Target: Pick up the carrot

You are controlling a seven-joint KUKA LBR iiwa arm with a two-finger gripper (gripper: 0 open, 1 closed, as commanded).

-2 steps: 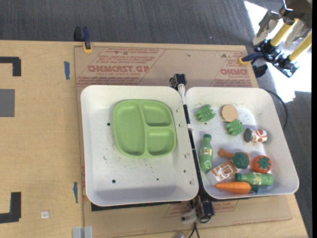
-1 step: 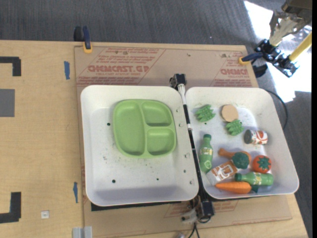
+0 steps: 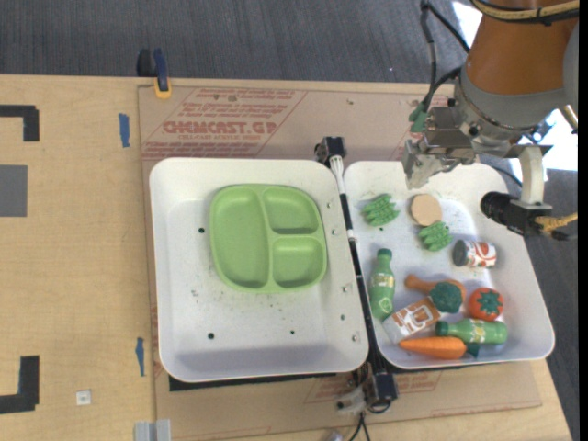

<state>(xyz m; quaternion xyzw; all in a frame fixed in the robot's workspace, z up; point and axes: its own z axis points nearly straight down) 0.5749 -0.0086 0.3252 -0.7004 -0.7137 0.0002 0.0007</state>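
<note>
Nothing done yet — carrot (image 3: 433, 347) lies untouched at the right bin's (image 3: 537, 288) near edge, our gripper (image 3: 421, 180) well apart; can't tell its state.

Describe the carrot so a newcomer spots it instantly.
Look in the right bin, along its near edge. The carrot lies flat there, just below a green bottle and a small carton. It is the only long, tapered, plain orange piece.
</note>
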